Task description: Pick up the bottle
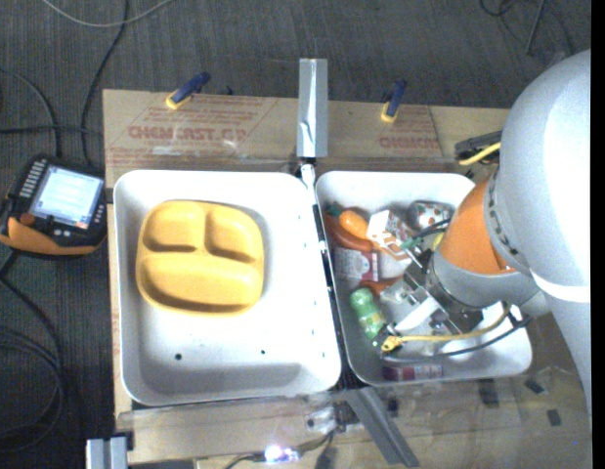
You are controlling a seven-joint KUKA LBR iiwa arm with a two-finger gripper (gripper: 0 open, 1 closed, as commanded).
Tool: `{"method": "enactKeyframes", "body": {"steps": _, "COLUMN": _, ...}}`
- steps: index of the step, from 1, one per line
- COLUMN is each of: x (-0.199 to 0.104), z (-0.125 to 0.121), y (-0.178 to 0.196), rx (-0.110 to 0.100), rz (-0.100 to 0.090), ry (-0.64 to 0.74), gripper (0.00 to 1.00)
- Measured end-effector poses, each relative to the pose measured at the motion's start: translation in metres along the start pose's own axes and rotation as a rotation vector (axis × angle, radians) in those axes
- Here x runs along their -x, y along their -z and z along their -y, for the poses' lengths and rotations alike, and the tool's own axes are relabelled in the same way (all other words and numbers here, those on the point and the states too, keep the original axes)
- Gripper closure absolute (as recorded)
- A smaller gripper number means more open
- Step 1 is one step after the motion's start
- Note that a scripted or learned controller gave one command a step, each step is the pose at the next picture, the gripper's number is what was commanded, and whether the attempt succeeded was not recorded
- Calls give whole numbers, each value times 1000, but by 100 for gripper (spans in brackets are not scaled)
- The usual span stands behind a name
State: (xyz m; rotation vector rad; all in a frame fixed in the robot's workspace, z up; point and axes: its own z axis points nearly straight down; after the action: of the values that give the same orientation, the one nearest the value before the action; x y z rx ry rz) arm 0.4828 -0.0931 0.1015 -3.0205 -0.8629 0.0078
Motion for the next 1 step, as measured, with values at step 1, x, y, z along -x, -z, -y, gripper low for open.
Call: {"method": "enactKeyframes", "body": {"steps": 1, "x": -39, "z": -42, "y": -13, "rx": 3, "rz": -4, "ry": -81, "gripper": 0}}
